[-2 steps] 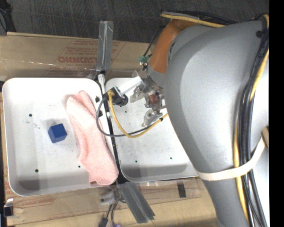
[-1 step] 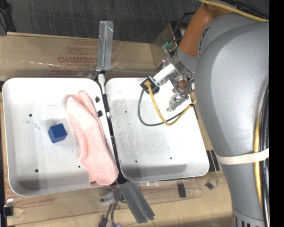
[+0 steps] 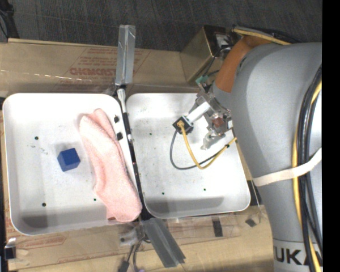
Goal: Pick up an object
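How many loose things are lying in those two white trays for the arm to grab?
2, both in the left bin: a blue cube near its middle, and a pink cloth along its right wall. The cloth could hide something.

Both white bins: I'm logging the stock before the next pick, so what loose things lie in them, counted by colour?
Blue: 1, the small blue cube in the left white bin.
Pink: 1, the pink terry cloth along that bin's right side.
Total: 2.

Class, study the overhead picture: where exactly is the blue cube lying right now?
The blue cube lies in the left bin, left of the pink cloth draped along the bins' shared edge, apart from it.
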Motion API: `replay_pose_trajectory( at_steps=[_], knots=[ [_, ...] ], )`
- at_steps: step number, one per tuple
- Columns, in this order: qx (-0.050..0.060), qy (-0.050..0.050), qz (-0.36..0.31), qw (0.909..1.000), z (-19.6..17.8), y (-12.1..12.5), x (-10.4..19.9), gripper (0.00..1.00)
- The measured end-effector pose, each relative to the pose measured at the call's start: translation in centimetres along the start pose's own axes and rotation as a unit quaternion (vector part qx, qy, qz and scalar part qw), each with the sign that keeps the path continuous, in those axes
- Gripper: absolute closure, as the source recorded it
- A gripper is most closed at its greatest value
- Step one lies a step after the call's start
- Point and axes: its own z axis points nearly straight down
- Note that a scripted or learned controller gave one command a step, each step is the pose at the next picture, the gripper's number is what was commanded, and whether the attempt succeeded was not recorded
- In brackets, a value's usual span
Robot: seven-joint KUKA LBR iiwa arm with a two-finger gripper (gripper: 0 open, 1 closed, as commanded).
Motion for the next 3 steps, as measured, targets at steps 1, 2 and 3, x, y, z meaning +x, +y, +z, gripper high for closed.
replay_pose_trajectory(
  at_steps=[1, 2, 3],
  knots=[
    [-0.001, 0.002, -0.006, 1.0000, -6.2, 1.2, 0.8, 0.00],
    [-0.001, 0.001, -0.181, 0.9835, -5.6, 2.8, 0.8, 0.00],
    [-0.003, 0.002, -0.225, 0.9742, -9.1, 2.7, -0.3, 0.00]
  ],
)
